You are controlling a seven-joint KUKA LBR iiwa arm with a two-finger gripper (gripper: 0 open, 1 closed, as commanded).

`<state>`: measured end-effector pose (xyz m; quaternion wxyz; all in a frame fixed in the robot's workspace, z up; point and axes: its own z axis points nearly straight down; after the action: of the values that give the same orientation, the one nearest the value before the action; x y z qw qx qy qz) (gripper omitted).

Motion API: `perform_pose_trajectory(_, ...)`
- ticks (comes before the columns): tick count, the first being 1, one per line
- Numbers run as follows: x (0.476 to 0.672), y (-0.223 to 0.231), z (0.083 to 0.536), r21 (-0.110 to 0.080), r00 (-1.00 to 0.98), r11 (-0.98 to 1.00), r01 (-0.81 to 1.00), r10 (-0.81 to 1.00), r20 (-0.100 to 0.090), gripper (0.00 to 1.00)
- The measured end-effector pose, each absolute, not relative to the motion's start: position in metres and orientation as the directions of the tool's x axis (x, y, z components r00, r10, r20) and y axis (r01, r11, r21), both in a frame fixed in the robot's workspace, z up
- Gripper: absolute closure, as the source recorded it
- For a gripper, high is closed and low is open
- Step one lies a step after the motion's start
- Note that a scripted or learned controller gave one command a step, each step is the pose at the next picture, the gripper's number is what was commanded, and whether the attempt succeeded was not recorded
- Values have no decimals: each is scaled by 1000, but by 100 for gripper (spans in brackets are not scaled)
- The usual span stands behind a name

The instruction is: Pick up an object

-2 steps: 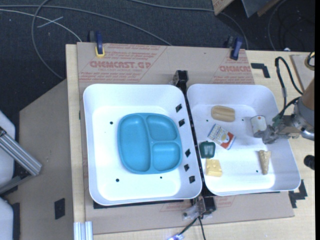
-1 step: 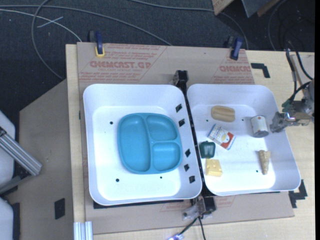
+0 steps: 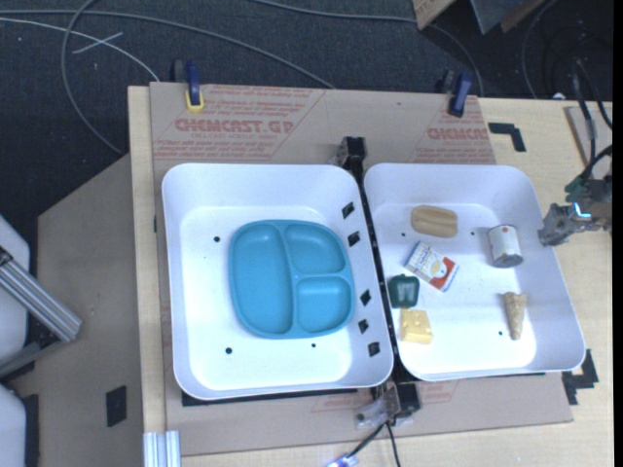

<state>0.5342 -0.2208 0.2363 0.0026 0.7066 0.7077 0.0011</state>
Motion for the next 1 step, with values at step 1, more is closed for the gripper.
perform_pose_trajectory(1,546,-173,228,-1,-5,5,1000,1000,3,100)
